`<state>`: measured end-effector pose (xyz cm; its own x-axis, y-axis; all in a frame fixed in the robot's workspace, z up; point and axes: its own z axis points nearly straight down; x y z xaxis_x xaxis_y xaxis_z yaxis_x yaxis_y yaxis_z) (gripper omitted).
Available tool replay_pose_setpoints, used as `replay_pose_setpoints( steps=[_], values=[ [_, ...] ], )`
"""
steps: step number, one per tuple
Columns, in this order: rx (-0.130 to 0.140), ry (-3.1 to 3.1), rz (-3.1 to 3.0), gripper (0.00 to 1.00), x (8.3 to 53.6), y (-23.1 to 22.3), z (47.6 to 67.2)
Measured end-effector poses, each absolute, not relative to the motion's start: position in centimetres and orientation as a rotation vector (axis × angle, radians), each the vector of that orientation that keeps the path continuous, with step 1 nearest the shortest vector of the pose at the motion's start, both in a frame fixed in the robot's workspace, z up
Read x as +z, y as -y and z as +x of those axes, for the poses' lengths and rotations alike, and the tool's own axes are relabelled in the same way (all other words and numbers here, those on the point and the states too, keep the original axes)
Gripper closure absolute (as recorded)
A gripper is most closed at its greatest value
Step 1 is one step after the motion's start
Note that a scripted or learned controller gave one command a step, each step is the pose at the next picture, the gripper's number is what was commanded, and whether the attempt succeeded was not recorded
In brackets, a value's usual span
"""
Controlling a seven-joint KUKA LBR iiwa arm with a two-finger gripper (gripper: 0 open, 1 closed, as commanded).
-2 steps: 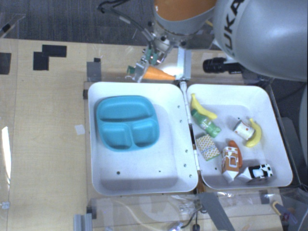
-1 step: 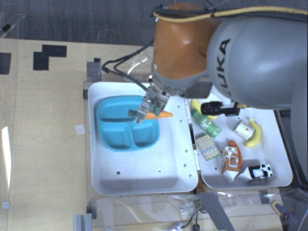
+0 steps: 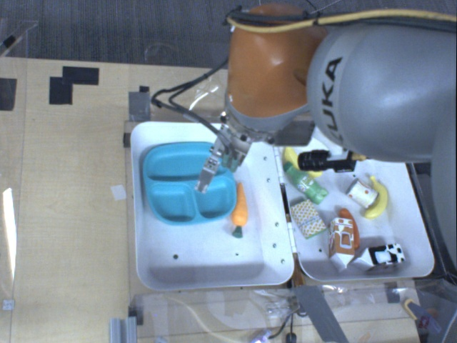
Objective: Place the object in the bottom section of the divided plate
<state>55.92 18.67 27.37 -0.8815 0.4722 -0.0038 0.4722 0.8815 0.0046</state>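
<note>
Two bins lay before you — the gripper (image 3: 207, 179) hung over the blue divided plate (image 3: 168, 164), whether open I couldn't tell; the toy carrot (image 3: 240, 210) rested just right of the plate, unplaced.

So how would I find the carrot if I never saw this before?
Look in the left white bin, the one with the blue divided plate. Just off the plate's right edge, on the bin floor, lies the carrot. It is the only orange, pointy thing there, with a green tip at its near end.
</note>
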Motion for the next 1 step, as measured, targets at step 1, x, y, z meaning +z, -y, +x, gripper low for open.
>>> replay_pose_setpoints(
  steps=[1],
  values=[
    [0.005, -2.989, 0.959, 0.00, 13.51, -22.03, 56.22]
  ],
)
